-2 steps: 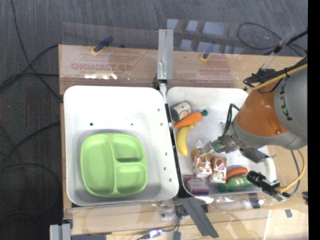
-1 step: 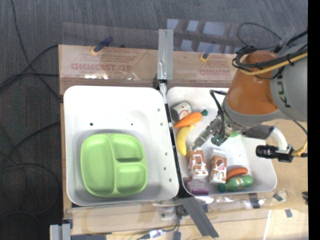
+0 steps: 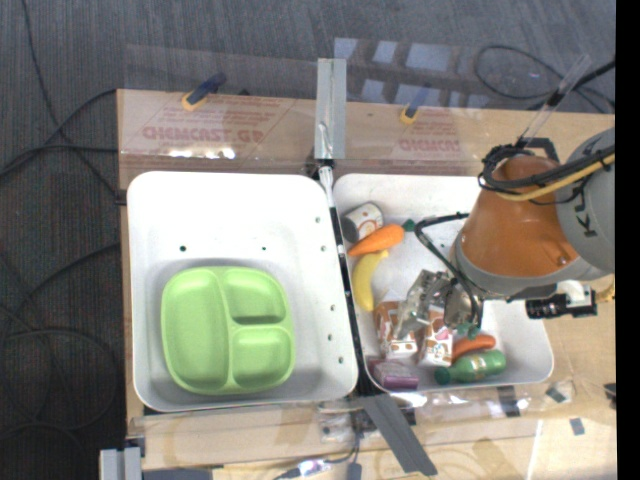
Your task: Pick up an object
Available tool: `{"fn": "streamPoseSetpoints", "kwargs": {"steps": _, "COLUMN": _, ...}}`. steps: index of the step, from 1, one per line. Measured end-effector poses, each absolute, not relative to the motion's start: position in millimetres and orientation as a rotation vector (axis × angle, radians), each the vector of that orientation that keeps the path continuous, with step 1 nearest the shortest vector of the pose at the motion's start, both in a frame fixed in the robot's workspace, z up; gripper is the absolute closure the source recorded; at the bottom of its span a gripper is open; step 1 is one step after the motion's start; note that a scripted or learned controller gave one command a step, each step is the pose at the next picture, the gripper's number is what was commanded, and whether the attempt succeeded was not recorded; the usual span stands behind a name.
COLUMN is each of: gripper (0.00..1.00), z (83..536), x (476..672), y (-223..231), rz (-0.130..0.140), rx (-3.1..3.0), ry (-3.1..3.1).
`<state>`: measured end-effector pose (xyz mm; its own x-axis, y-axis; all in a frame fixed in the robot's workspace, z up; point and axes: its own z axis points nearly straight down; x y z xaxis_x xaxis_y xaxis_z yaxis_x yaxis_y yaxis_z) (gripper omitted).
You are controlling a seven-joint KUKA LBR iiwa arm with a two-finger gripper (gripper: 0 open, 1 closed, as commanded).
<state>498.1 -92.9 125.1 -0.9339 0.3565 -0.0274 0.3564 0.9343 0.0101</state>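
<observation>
The small cartons (image 3: 405, 330) lie in the right bin (image 3: 520, 363), beside a yellow banana (image 3: 366, 274) and a carrot (image 3: 379, 238). My gripper (image 3: 437, 298) hangs just above those cartons — grip state I cannot tell. The left bin (image 3: 225, 198) holds a green tray (image 3: 227, 328).

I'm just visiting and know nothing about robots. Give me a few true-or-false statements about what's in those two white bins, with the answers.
1. The light green divided plastic tray lies in the left white bin. True.
2. The orange toy carrot lies on the green tray. False: it is in the right white bin, above the yellow toy banana.
3. The grey and orange robot arm reaches over the right bin. True.
4. The banana lies in the left bin. False: it lies in the right bin, near the divider.
</observation>
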Motion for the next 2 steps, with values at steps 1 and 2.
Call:
{"fn": "streamPoseSetpoints", "kwargs": {"steps": 1, "gripper": 1.00, "z": 208, "x": 483.6, "y": -79, "rz": -0.002, "rx": 1.309, "ry": 2.858}}
{"fn": "streamPoseSetpoints", "kwargs": {"steps": 2, "gripper": 1.00, "z": 281, "x": 540.5, "y": -83, "rz": -0.005, "rx": 1.676, "ry": 2.655}}
